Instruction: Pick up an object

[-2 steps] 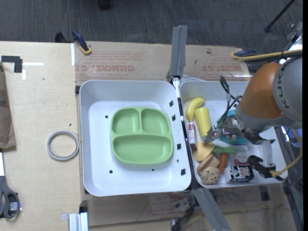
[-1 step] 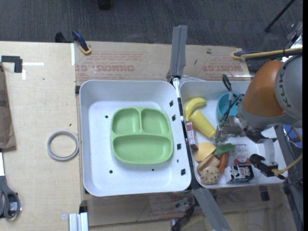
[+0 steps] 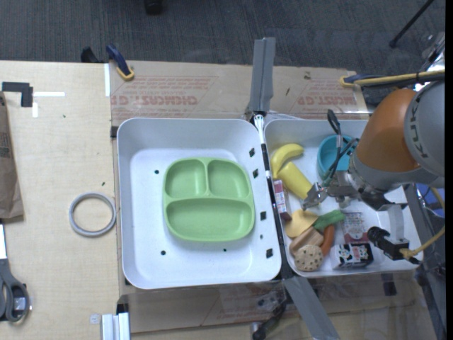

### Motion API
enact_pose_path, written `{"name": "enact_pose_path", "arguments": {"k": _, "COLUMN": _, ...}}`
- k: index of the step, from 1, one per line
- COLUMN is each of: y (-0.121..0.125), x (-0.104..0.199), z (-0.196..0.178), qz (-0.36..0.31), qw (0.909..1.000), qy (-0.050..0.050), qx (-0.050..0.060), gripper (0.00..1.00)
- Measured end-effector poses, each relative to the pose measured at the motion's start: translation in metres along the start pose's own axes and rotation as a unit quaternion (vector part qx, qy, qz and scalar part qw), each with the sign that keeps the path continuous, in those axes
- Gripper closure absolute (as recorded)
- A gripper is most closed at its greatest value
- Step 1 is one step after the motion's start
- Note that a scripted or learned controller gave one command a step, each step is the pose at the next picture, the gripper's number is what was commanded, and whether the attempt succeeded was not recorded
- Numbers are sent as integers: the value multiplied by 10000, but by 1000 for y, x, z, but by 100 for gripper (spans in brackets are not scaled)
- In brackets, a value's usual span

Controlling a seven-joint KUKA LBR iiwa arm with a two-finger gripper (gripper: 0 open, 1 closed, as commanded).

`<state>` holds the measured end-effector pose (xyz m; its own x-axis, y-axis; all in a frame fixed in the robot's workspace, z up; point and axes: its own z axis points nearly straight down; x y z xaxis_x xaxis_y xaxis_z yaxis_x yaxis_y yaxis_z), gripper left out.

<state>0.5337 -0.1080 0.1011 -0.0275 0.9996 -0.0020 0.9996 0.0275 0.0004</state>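
Cardboard-covered bench, right bin (image 3: 277, 122): the gripper (image 3: 313, 197) hangs with fingers apart, holding nothing, just above a yellow block (image 3: 296, 181) beside the banana (image 3: 284, 154).

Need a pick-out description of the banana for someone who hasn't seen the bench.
Find the right bin of the two white bins. In its upper left part, near the divider between the bins, lies the banana. It is the only plain yellow, curved piece there; the teal bowl sits to its right and the carrot lies lower down.
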Motion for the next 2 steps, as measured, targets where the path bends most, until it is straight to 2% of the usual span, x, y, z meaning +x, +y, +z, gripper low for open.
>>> {"name": "enact_pose_path", "arguments": {"k": 1, "y": 68, "x": 2, "z": 15, "qz": 943, "qw": 9955, "qy": 46, "qx": 116, "gripper": 0}}
{"name": "enact_pose_path", "arguments": {"k": 2, "y": 113, "x": 2, "z": 16, "qz": 573, "qw": 9981, "qy": 22, "qx": 223, "gripper": 0}}
